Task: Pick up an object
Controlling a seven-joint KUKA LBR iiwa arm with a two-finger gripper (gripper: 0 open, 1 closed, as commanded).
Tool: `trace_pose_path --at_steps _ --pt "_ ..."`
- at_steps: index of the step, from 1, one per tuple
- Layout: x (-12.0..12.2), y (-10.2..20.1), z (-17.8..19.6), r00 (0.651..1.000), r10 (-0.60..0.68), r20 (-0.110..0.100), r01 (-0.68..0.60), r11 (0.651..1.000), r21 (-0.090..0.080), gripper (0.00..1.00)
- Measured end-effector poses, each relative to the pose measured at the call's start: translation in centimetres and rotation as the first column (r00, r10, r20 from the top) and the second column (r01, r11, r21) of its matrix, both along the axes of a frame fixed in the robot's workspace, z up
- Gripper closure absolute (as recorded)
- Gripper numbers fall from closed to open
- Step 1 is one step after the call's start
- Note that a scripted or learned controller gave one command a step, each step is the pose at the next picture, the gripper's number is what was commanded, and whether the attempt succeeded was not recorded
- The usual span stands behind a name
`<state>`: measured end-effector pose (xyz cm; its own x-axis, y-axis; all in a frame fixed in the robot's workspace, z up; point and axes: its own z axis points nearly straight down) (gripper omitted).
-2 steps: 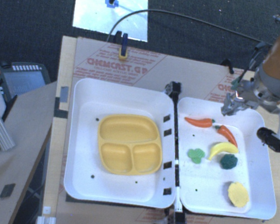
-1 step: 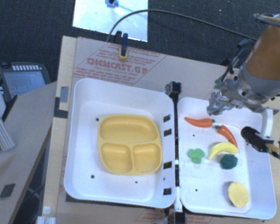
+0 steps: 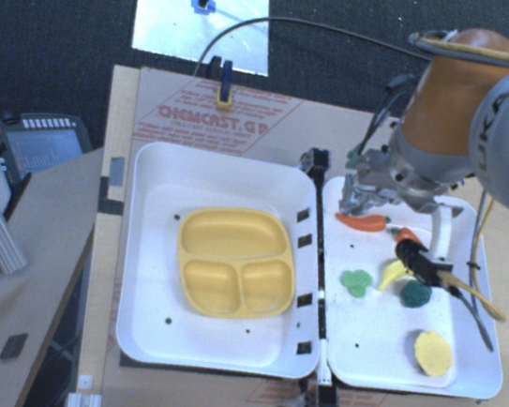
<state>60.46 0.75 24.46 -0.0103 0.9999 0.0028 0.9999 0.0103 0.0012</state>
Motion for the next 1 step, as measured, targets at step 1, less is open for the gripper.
trace_pose_path --at_steps 1 --pt "-1.66 5.51 -1.29 1.000 0.000 -0.001 0.000 1.000 0.000 1.00"
